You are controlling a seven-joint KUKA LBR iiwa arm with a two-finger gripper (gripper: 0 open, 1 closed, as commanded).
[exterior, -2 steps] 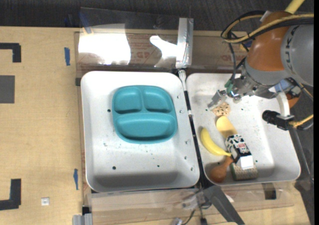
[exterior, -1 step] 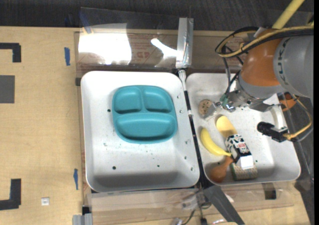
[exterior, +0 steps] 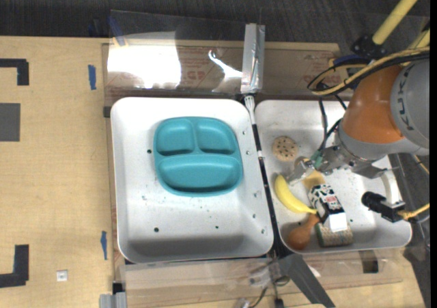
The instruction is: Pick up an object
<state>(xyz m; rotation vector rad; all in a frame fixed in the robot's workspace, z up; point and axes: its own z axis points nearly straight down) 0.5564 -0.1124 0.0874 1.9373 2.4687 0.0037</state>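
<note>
- Over the right bin point(exterior: 382, 231), the hand point(exterior: 311, 169) is hanging low at the end of the grey arm, just above the clutter, near the banana's upper end.
- Hand state: cannot tell how it is set or whether anything is in it; that part is blurry and small and sits right against the objects.
- Likely targets are all sitting in the right bin: banana point(exterior: 290, 197) lying near the left wall, round cookie-like piece point(exterior: 283, 147) above it, black-and-white patterned item point(exterior: 326, 198) just beside the banana's lower end, a small boxy block point(exterior: 334, 229) below that, and a brown rounded object point(exterior: 298, 233) at the bottom edge.
- Risk: objects are crowding each other, several touching or nearly so. I judge a descent here is likely landing on two things at once, or knocking one aside instead of gripping it.
- Risk: the banana is curved and smooth, so it is likely rolling or slipping out if caught off-centre.
- Risk: the banana is lying close to the wall between the bins, so the hand is possibly clipping that wall.
- Left bin point(exterior: 136, 218) is holding a teal divided plate point(exterior: 198, 154), well apart from the hand; no hazard from it.
- Cables point(exterior: 341, 71) are looping near the arm's orange band; a snag looks possible but unlikely.
</note>
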